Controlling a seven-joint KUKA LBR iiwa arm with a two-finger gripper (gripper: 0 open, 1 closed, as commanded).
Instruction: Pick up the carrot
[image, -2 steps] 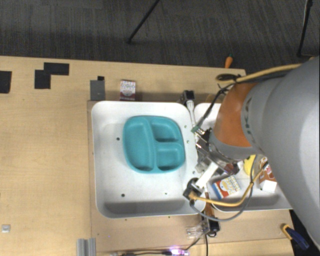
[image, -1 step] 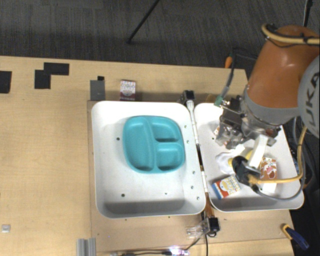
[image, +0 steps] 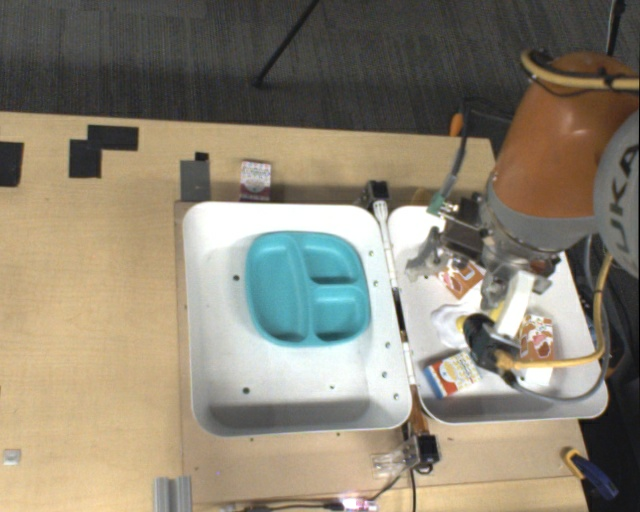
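Observation:
The arm hangs low over the right bin (image: 590, 400), and its orange and grey wrist hides much of the bin's middle. My gripper (image: 493, 293) points down into that bin, just right of an orange-brown item (image: 461, 277) that may be the carrot; it is partly covered and its shape is unclear. Whether the gripper touches or holds anything is hidden by the wrist. A white crumpled item (image: 447, 320) lies just below and left of the gripper.
A teal divided plate (image: 305, 287) sits in the left bin (image: 215, 390). The right bin also holds a blue, red and white box (image: 455, 374) near its front and a red and white packet (image: 539, 337) at the right. A dividing rail (image: 392, 280) runs between the bins.

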